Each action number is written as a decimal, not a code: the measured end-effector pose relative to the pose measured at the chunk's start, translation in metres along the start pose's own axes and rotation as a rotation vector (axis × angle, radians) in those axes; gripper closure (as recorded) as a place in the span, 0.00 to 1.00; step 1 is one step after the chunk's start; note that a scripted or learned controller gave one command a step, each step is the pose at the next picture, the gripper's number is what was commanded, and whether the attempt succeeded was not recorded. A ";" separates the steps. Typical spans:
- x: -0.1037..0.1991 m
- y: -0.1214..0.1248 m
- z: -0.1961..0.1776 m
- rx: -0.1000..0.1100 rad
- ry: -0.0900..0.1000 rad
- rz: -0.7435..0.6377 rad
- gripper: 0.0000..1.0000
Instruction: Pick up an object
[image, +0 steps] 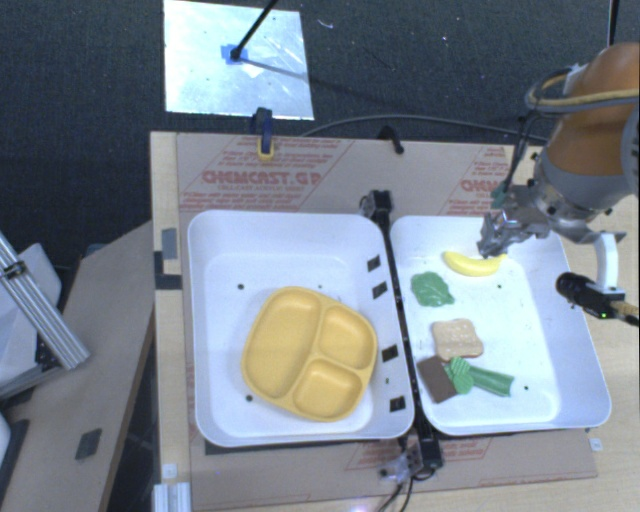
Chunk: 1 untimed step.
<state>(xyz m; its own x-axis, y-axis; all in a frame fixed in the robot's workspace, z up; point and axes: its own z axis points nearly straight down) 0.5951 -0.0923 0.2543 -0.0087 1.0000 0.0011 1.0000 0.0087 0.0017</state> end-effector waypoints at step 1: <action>0.056 0.011 0.007 0.000 0.001 -0.002 1.00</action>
<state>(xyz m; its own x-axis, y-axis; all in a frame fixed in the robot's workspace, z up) 0.6051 -0.0357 0.2471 -0.0103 0.9999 0.0021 0.9999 0.0102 0.0022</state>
